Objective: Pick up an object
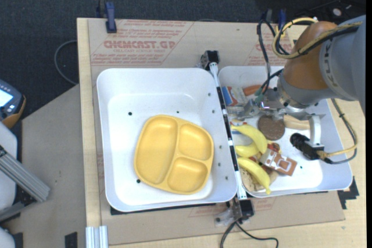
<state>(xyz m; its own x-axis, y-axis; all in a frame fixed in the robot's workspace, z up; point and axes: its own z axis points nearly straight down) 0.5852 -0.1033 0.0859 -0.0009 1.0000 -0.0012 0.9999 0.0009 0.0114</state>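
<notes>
No single object is set, so the likeliest candidates are the ones heaped along the right bin's (332,176) left wall. A yellow banana (253,137) lies there about midway along that wall. A second banana (256,172) lies nearer the bin's near-left corner, across a round pale item that is mostly hidden. A brown disc (271,127) sits just beside the upper banana on the side away from the wall. A small red-and-white packet (283,165) lies toward the near edge. A colourful flat pack (236,94) rests in the far-left corner, and a pale wooden piece (298,124) pokes out beyond the disc.

The gripper (251,110) is down in this bin, just on the far side of the upper banana and the disc and near the colourful pack. It seems to be low among the clutter. Whether it is open or closed cannot be told, and nothing can be seen in its hold.

I judge this to be the reach or grasp attempt, with no object lifted yet. The next move calls for closing firmly on one item, probably the banana or the disc, then rising straight up clear of the neighbours. The crowding makes a slip or a double pick likely.

The left bin (116,103) holds a yellow divided plate (173,154), well apart from the gripper.
</notes>
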